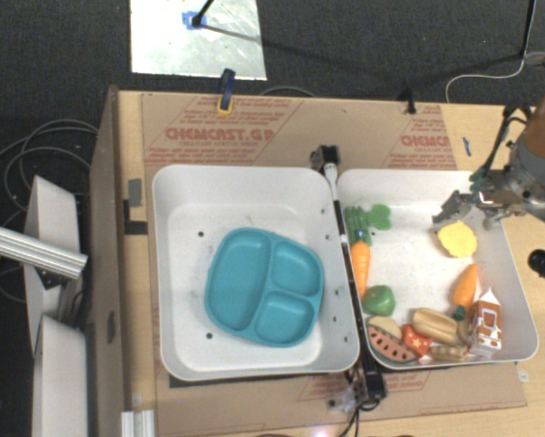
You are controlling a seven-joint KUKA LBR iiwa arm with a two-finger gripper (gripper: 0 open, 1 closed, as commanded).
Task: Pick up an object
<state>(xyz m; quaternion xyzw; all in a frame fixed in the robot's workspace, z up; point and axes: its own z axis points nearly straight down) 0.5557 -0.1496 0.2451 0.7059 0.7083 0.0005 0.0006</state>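
Note:
The right bin point(408, 189) holds several toy foods. A yellow lemon-like piece point(457, 239) lies near its far right side. A carrot point(360, 262) with a green top point(367, 217) lies along the left wall, with a green pepper point(378, 298) below it. At the front are a watermelon slice point(388, 343), a bread roll point(439, 324), an orange piece point(466, 285) and a small carton point(487, 321). My gripper point(469, 211) hangs open just above and behind the yellow piece, holding nothing.
The left bin point(190, 198) bears a blue divided plate point(265, 286). A clamp point(327, 160) sits where the two bins meet at the back. Cardboard covers the bench point(254, 126) behind the bins. Cables trail at the upper right.

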